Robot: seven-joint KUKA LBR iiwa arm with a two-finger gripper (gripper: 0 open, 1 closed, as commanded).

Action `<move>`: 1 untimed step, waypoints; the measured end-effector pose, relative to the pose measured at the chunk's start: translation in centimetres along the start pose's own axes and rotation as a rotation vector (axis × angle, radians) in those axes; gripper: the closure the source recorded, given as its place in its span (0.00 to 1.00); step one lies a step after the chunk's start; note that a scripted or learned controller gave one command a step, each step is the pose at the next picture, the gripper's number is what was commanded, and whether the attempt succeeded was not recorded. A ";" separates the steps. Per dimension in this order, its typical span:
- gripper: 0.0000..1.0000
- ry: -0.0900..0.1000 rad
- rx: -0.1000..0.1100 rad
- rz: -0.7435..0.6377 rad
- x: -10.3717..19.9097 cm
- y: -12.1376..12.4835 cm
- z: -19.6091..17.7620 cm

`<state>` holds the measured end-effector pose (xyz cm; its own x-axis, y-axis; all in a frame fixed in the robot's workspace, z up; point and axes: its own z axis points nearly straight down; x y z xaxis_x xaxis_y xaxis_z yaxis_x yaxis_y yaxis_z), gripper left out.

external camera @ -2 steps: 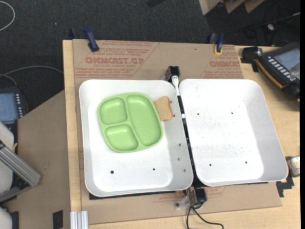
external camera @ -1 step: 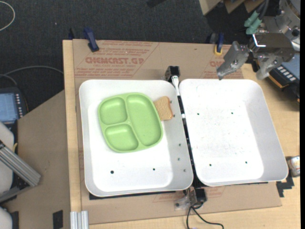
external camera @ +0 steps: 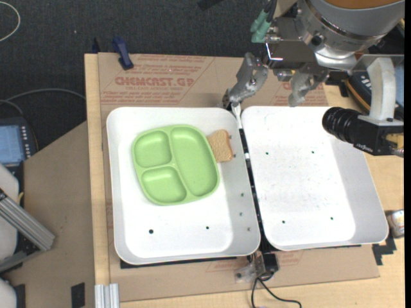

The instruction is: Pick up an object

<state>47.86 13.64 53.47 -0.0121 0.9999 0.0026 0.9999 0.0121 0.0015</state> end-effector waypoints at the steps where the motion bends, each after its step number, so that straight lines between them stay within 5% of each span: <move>1: 0.00 -0.003 0.005 0.007 3.8 0.0 0.8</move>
<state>47.86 17.40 52.67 -0.0052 1.0000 -0.0003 1.0000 0.0052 -0.0031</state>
